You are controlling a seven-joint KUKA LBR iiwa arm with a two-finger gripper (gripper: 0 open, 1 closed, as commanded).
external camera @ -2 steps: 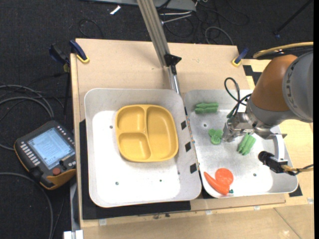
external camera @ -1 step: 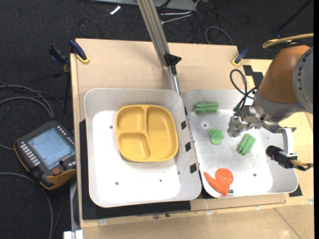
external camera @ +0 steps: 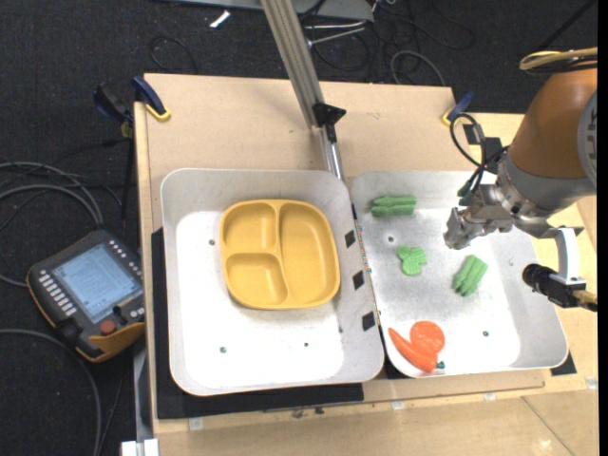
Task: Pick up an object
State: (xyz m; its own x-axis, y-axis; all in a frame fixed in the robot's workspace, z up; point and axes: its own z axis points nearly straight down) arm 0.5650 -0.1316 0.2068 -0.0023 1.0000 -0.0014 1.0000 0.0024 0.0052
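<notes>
1. Gripper (external camera: pixel 460 232) hangs over the right bin (external camera: pixel 532 350); whether it's apart or together, I can't tell from this angle.
2. Nothing looks lifted, so the pick seems not yet done. Closest candidates are the green piece (external camera: pixel 470 275) just beside it and another green one (external camera: pixel 411 259) nearby.
3. A third green piece (external camera: pixel 393 204) and an orange toy (external camera: pixel 421 344) also lie in that bin.
4. Left bin (external camera: pixel 190 340) carries a yellow divided plate (external camera: pixel 280 253).
5. Around the wooden bench (external camera: pixel 228 122): dark floor, cables, a control pendant (external camera: pixel 90 293).
</notes>
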